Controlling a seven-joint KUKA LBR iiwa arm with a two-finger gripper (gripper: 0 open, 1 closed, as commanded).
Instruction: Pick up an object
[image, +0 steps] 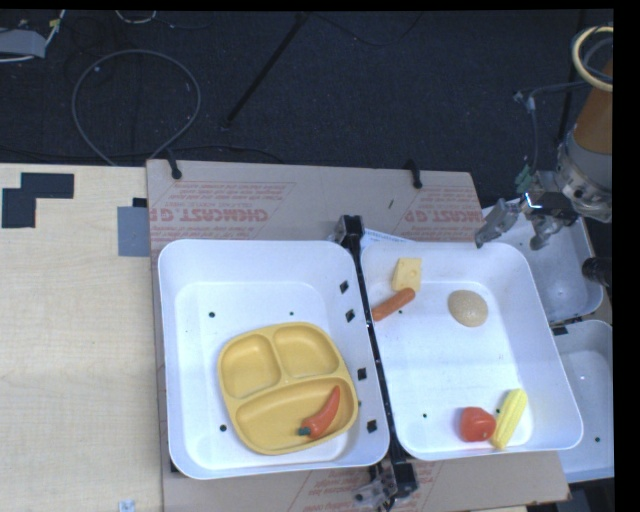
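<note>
The 2-finger metal gripper (516, 222) is hovering with fingers spread, grasping nothing, over the right white bin's (560, 372) far corner; the nearest target, a round beige bun (468, 308), is lying just below; descending squarely should help.

Cardboard sheet (250, 205) under white bins (190, 280)

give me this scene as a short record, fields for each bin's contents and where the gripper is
left bin: yellow divided plate, with a red chili pepper lying in its largest compartment
right bin: cheese wedge touching a sausage near the divider; tan round bun towards the back right; red tomato against a corn cob at the front right
gripper: above the right bin's back right corner, jaws open, nothing between them
task state: no object picked up yet
</note>
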